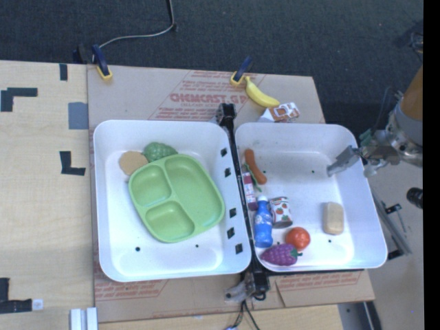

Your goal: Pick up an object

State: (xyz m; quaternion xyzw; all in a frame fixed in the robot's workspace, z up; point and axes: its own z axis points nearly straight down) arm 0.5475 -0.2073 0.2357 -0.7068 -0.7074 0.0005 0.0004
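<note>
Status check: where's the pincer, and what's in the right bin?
Pincer over right bin's far right edge, nothing held. Bread piece nearest, lying apart. Nothing in the way.

This is looking like a robotics lab. Two white bins [103, 205] are sitting side by side on a cardboard sheet [199, 102], which yellow clamps [103, 69] are pinning to a pale wooden worktop [41, 218]. Black tape marks [69, 163] are dotting the wood. A cable [148, 33] is trailing over dark carpet [275, 19] behind. Toy food, such as a plastic banana [260, 95] and grapes [280, 255], is lying about as test props, and a grey robot arm [392, 146] is reaching in from the right.
</note>
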